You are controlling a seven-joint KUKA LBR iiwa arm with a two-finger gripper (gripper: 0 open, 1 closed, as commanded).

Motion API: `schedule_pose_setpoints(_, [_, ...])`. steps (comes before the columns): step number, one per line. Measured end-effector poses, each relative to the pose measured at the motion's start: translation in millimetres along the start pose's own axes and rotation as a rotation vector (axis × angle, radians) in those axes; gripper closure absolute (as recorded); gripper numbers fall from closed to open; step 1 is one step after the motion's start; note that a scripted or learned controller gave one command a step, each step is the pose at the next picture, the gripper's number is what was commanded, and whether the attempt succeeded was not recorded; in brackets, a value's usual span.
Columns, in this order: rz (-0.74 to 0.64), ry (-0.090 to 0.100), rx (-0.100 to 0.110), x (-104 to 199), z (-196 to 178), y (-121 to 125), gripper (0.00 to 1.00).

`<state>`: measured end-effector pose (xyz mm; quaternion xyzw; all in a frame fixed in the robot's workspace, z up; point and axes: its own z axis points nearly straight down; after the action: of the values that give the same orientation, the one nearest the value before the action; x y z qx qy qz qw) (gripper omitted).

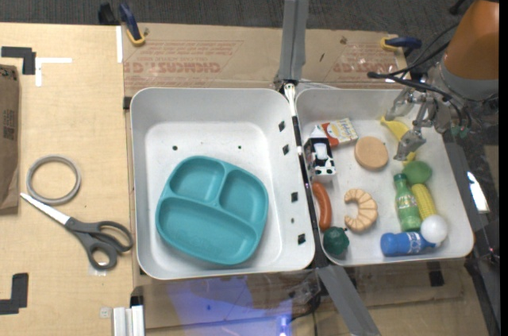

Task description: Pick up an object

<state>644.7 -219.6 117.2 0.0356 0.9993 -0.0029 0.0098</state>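
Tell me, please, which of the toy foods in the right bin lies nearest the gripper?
The yellow banana, at the right bin's far edge just left of the gripper. The round tan cookie and green pepper lie slightly farther off.

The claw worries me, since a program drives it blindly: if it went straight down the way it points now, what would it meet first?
Probably the green toy just below the claw, near the yellow banana. Depth is unclear from this slanted view.

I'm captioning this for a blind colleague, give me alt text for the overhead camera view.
A robot gripper hangs over the right bin, which holds toy foods including a croissant, a hot dog and a green bottle. The left bin holds a teal divided plate.
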Motion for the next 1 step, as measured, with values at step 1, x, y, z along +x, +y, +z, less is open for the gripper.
schedule_pose_setpoints(1, [0.101, 0.015, -0.004, 17.5, 23.2, -1.8, 0.0])
